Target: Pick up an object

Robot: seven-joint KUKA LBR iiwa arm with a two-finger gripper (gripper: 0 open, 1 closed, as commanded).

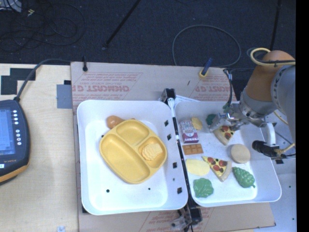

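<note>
Gripper (231, 121) low over the right bin (270, 190), above a pizza slice (224, 134).

We cannot tell how its jaws stand. The slice lies just beneath and in front of them, contact unclear; a dark green toy (211, 119) sits just to their left. Nearer us lie a round bun (240, 153), a second pizza slice (217, 166) and two leafy greens (203, 187). Farther left, the yellow divided plate (132, 150) fills the left bin (91, 187).

A handheld control pendant (10, 139) with a lit screen lies at the bench's left edge. Black cables (207, 37) loop over the dark floor beyond. Printed cardboard (120, 83) underlies both bins.
</note>
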